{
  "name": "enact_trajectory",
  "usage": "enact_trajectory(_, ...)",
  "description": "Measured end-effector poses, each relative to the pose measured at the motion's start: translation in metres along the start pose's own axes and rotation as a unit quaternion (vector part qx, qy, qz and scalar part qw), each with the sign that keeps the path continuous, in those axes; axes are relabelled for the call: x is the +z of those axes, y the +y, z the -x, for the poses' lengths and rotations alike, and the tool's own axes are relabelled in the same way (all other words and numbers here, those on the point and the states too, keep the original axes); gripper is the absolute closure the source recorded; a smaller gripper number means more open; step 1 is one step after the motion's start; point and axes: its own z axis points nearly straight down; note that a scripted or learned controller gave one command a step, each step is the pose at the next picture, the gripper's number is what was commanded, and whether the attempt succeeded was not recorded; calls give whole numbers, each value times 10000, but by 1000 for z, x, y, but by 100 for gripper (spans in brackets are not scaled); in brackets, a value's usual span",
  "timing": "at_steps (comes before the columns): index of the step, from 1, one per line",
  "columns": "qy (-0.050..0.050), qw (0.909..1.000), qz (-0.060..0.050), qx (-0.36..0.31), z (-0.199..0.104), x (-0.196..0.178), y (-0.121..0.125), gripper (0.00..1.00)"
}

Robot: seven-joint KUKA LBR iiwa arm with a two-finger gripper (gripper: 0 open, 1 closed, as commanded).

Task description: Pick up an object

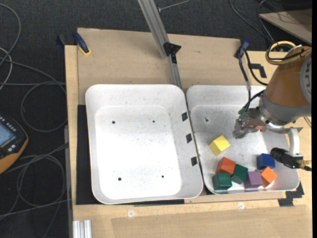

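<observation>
**Arm over the right bin, blocks below**

The bench bears two white bins side by side. The left bin shows a speckled floor with four dark dots. The right bin holds the blocks, all gathered in its near half. A yellow block lies apart from the rest, tilted, near the bin's middle. Nearer the front rim sits a cluster: a red block, two green blocks, a purple block, an orange block and a blue block. The red, green and purple blocks touch or nearly touch; the blue and orange sit just beside them on the right.

The arm enters from the right, its orange band above the wrist. The gripper hangs over the right bin, near the yellow block, above and to its right. Whether the claw is spread or pressed together cannot be told; no block appears within it. A metal bar slants down toward the gap between the bins.
</observation>
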Motion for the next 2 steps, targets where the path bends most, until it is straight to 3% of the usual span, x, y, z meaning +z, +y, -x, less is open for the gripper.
enact_trajectory(1, -15, 10000, 28, 0, 7, -62, 5, 100)
enact_trajectory(2, -12, 10000, 17, -5, 7, -101, 6, 100)
